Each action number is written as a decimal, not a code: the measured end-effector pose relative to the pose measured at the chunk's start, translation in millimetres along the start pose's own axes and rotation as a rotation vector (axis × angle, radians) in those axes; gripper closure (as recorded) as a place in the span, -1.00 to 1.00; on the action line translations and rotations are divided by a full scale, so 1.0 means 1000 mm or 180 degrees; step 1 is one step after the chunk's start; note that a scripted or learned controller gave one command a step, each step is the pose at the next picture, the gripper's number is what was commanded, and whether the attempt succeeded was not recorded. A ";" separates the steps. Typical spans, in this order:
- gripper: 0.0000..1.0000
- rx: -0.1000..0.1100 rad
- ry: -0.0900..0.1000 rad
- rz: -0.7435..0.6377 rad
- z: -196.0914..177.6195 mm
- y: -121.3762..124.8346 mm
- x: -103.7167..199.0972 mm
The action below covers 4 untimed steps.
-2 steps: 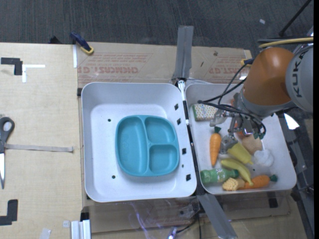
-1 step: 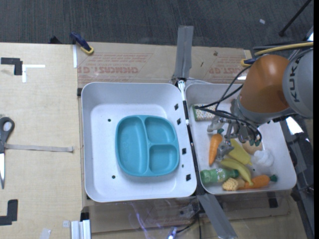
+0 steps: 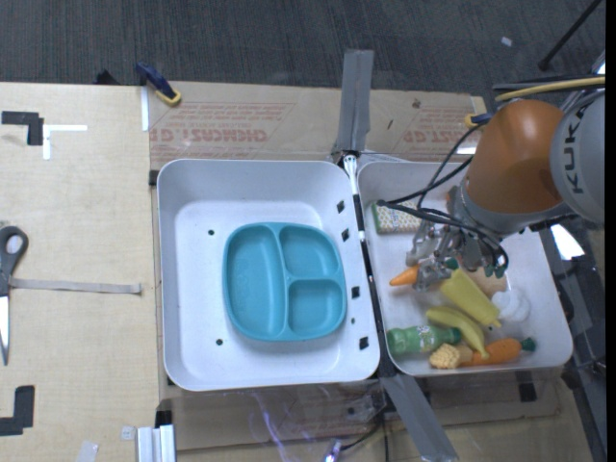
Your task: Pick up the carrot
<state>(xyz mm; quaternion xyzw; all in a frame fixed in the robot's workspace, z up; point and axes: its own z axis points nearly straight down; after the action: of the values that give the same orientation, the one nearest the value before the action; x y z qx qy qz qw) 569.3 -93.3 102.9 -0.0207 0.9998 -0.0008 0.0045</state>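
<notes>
Gripper (image 3: 435, 258) seen lower right of frame, over right bin (image 3: 551, 287); opening cannot be told. Carrot (image 3: 404, 277) located just left of it, long axis roughly left-right.

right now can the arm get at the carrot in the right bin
Probably yes: the gripper hangs right over the carrot, whose orange tip pokes out to the left, uncovered. The banana lies close beside it and may crowd the grasp.

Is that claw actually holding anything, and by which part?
Cannot be told: the claw sits low beside the carrot in the right bin, but any hold is hidden.
</notes>
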 end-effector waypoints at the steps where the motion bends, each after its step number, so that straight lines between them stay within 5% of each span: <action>1: -1.00 0.0000 0.0000 0.0001 0.000 0.000 0.000; 2: 1.00 0.0004 -0.0018 -0.0005 -0.010 0.000 -0.002; 3: -1.00 0.0003 -0.0018 -0.0005 -0.010 0.000 -0.002; 4: -1.00 -0.0004 0.0012 0.0157 0.009 0.003 0.026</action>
<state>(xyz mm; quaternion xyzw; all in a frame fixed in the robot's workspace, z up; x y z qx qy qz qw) 543.1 -90.9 93.3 0.0040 1.0000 -0.0001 0.0026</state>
